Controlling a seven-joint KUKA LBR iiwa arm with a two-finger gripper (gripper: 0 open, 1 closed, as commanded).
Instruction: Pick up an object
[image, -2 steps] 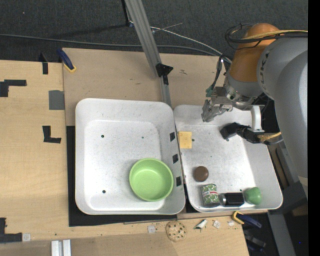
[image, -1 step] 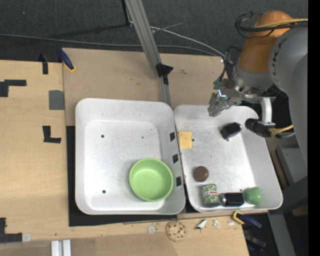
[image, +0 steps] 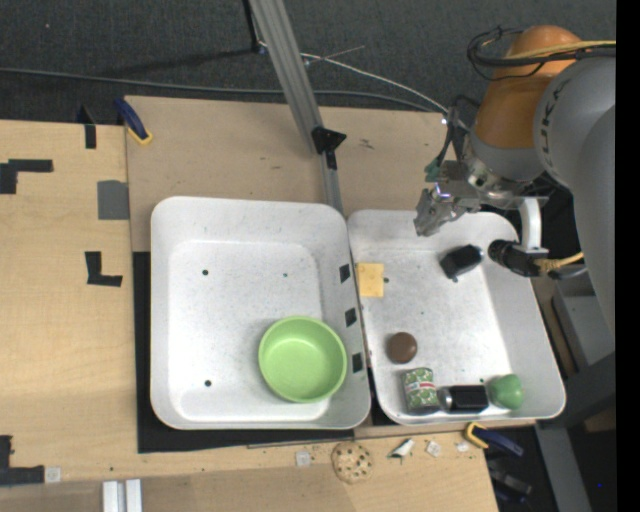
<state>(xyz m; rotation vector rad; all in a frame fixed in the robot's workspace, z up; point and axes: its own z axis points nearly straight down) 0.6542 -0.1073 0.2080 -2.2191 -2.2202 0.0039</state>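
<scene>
My gripper (image: 432, 218) hangs over the far left corner of the right bin (image: 520, 330), and I see nothing held under it. A small black object (image: 461, 261) lies just to its lower right. Further left in that bin a yellow block (image: 371, 280) rests by the wall. Toward the front sits a brown round piece (image: 402, 347). Along the front edge stand a green can (image: 419, 389), a black item (image: 465, 398) and a green object (image: 507, 391) in a row. In the left bin (image: 200, 240) a green bowl (image: 302, 358) sits at the front right.
A slanted metal pole (image: 300, 95) comes down to the gap between the bins. The grey arm with its orange band (image: 530, 90) fills the upper right. A cookie (image: 349, 462) and small scraps lie on the bench in front of the bins.
</scene>
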